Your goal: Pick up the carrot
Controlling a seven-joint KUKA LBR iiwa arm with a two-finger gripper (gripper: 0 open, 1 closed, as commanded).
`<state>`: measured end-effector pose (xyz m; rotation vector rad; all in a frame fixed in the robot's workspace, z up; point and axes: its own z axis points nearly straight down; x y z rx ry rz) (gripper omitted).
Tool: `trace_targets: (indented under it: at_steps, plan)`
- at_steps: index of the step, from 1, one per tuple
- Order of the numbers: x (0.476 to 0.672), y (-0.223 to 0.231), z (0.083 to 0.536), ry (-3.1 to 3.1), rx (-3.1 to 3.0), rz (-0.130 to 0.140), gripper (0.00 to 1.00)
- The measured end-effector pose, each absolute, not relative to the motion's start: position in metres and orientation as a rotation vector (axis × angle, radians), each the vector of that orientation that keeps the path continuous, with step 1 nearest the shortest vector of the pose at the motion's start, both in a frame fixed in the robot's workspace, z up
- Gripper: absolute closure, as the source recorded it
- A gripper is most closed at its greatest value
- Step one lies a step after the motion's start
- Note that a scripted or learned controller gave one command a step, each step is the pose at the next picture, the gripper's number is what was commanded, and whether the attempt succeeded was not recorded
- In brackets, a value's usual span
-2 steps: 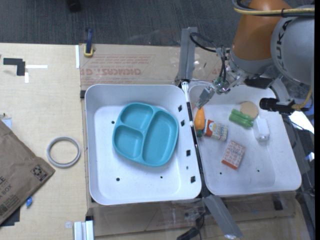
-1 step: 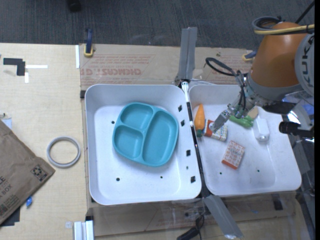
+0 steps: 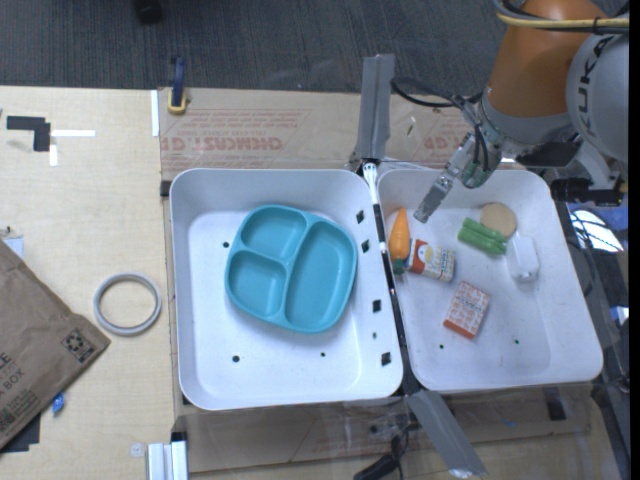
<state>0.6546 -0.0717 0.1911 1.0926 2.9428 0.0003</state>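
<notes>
The orange carrot (image 3: 399, 234) lies in the right bin (image 3: 500, 373), close against its left wall, pointing toward the back. My gripper (image 3: 427, 208) reaches down and to the left from the orange-banded wrist at the bin's back. Its tip hangs just right of and behind the carrot's top end, with a small gap between them. Nothing shows in its grasp.
Beside the carrot lies a small white and orange carton (image 3: 433, 261). Further right are a green piece (image 3: 482, 237), a tan round item (image 3: 499, 216), a white object (image 3: 524, 259) and a red and white box (image 3: 467, 310). The left bin (image 3: 280, 383) holds a blue divided plate (image 3: 292, 268).
</notes>
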Motion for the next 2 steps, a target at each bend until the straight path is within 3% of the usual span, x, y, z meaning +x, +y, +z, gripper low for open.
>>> trace_targets:
  at_steps: [1,2]
  plan:
    - [0.644,-0.105,0.097,2.988,0.938,0.003,0.00]
    - [0.639,-0.039,0.192,3.089,0.553,0.001,0.00]
